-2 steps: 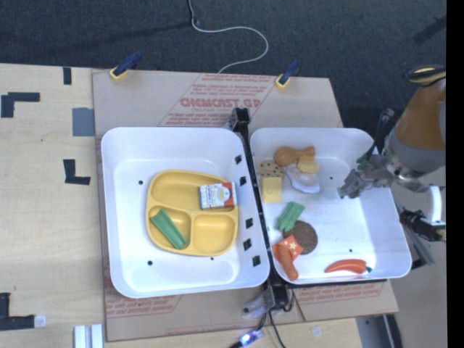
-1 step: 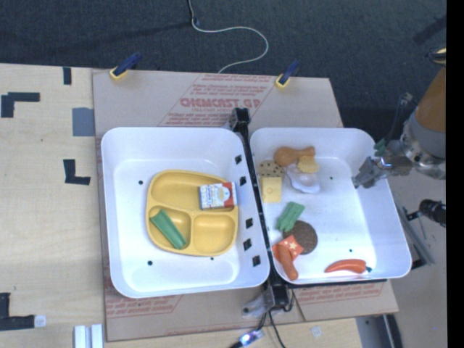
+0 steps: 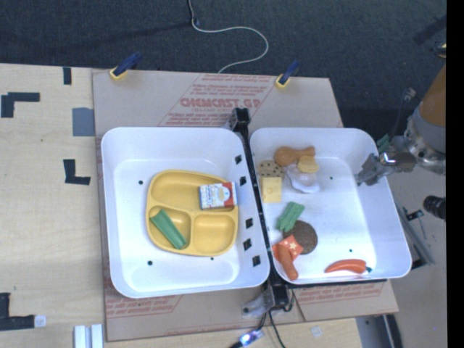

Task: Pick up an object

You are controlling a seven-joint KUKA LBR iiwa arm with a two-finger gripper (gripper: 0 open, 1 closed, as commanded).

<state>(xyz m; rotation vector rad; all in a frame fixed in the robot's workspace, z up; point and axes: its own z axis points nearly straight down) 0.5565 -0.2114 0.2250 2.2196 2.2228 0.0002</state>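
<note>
White right bin point(image 3: 377, 216) held toy foods, an orange chilli point(image 3: 346, 267) near its front, the tool point(image 3: 370, 169) hovered at its right rim, grip state unclear, yellow tray point(image 3: 190, 212) sat in the left bin point(image 3: 123, 194).

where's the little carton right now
The little carton lies in the left bin, on the yellow divided tray at its upper right section, up and right of the green piece on that same tray.

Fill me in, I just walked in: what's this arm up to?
It's set to pick up an object. The gripper hovers over the right bin's right edge, holding nothing. Toy food lies in that bin, including a chili pepper and a cheese slice. The left bin holds a yellow tray.
</note>
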